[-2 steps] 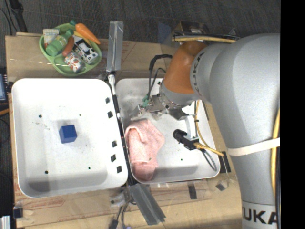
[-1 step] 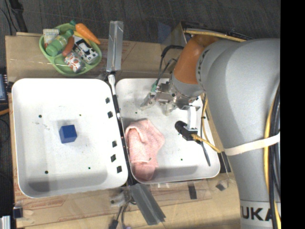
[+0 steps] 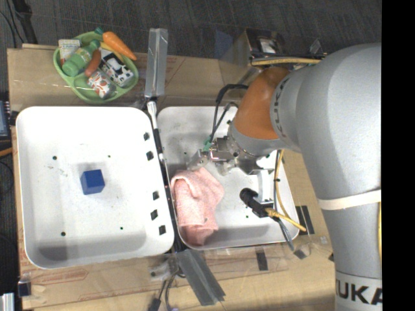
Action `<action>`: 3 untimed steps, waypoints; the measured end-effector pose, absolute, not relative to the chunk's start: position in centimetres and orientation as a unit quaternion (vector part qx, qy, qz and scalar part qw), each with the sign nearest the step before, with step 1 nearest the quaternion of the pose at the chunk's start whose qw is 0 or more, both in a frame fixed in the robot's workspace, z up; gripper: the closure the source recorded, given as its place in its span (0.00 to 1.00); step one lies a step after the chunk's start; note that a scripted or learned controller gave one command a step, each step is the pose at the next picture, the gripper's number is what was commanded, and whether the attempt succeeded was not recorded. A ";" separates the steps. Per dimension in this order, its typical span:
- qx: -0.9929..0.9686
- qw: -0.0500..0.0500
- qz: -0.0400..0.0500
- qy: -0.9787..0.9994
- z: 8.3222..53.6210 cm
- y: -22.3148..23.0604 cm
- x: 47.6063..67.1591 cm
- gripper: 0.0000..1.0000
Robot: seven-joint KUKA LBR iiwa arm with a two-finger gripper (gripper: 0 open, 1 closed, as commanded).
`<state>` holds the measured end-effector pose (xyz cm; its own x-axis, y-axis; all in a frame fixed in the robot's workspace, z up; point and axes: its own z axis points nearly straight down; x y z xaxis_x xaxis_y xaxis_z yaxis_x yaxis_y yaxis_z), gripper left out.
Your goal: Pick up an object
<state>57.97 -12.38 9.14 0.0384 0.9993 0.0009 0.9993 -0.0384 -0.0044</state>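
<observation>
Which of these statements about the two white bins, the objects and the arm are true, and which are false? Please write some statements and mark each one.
1. The small blue cube lies in the left shallow white bin. True.
2. The crumpled pink cloth lies in the left bin. False: it lies in the right shallow white bin, against its left wall.
3. The round green bowl of toy food stands inside the right bin. False: it stands on the bench outside both bins, above the left one.
4. The gripper is over the right bin, close to the cloth's upper end. True.
5. The blue cube rests on the pink cloth. False: they are in different bins.
</observation>
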 end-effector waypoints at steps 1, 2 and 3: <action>-0.677 0.001 0.000 -0.736 9.2 -16.1 53.0 0.00; -0.616 0.001 0.000 -0.788 9.2 -16.1 47.6 0.00; -0.586 0.000 0.000 -0.811 9.2 -9.6 53.8 0.00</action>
